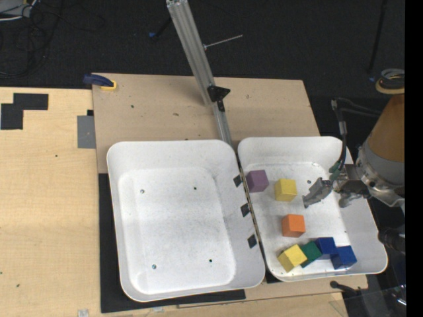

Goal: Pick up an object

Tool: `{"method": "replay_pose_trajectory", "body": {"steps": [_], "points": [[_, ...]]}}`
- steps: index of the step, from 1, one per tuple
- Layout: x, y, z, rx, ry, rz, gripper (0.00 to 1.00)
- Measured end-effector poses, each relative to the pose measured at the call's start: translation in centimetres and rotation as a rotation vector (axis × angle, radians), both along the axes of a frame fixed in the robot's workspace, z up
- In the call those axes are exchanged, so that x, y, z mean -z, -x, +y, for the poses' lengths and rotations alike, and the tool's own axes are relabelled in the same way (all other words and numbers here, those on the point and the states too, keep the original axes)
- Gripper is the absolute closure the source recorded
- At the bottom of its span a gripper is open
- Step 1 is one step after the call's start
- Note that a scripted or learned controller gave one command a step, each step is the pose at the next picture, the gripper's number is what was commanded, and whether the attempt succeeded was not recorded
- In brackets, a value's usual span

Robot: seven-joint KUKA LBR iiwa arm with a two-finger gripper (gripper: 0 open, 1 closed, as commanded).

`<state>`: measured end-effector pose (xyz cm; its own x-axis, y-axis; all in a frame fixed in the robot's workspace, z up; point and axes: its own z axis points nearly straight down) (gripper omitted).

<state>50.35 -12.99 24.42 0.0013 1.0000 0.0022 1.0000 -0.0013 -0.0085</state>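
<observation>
Wooden worktop carries two white bins side by side; the left bin sits beside the right bin, which holds all the blocks. My arm leans in over that bin's right rim, and my hand hovers tilted just right of the yellow block, fingers spread apart with nothing between them. Further left sits a purple block, an orange block lies below my hand, and near the front rim cluster a second yellow block, a green block and two blue blocks.
</observation>
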Motion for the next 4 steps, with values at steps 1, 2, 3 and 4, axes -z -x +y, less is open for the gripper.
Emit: {"method": "replay_pose_trajectory", "body": {"steps": [1, 2, 3, 4], "points": [[5.1, 0.0, -0.9, 0.0, 0.0, 0.001, 0.0], [11.4, -0.1, -1.3, 0.0, -0.001, 0.001, 0.0], [10.1, -0.1, -1.5, 0.007, 0.0, -0.002, 1.0], [5.6, -0.7, -2.2, 0.001, 0.003, -0.01, 1.0]]}}
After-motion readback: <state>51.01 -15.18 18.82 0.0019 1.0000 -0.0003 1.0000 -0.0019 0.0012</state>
